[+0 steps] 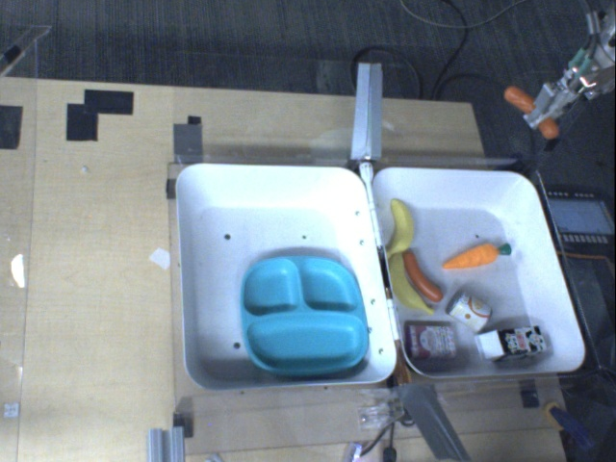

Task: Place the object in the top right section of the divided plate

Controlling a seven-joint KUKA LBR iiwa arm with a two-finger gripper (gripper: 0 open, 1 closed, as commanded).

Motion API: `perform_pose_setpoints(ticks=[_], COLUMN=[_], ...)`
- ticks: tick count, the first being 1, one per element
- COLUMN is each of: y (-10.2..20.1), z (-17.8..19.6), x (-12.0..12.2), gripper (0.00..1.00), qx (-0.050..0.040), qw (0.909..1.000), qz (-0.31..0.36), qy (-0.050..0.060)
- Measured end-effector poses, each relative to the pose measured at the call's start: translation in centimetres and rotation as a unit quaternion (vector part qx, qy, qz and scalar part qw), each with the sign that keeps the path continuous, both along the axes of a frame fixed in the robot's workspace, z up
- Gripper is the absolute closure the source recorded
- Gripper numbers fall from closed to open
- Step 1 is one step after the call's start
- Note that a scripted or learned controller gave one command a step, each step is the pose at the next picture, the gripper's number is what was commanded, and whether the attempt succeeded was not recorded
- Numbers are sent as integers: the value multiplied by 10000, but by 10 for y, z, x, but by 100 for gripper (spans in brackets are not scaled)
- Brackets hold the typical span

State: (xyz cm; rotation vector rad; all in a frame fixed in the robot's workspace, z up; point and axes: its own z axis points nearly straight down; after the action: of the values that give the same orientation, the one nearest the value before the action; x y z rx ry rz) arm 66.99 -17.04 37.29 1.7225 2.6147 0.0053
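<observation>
From where I stand the tool (568, 83) is parked high up at the far right, off beyond the corner of the right bin (539, 200), and it is too small and blurred for me to tell whether it is released or clenched. The task doesn't name its object, so any of the pieces in the right bin could be meant: a banana (401, 248) lying along the left wall with a sausage (423, 277) across it, a toy carrot (474, 255) in the middle, and small cartons (469, 309) near the front edge. All of them lie below and to the left of the tool. The carrot looks the nearest candidate to me, its long axis running nearly crosswise with the green tip to the right. The blue divided plate (305, 316) sits in the left bin (207, 258), farther left again, with its top right section (330, 285) on the side closest to the divider. Nothing has been picked yet, I'd judge.
</observation>
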Motion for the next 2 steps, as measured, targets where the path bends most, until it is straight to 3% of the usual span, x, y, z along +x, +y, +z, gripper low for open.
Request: perform_pose_setpoints(ticks=[1, 2], y=[-32, -31], z=[66, 66], x=[0, 0], gripper=[100, 0], qx=[-11, -10], qw=[9969, 9969], qz=[781, 785], qy=[0, 0])
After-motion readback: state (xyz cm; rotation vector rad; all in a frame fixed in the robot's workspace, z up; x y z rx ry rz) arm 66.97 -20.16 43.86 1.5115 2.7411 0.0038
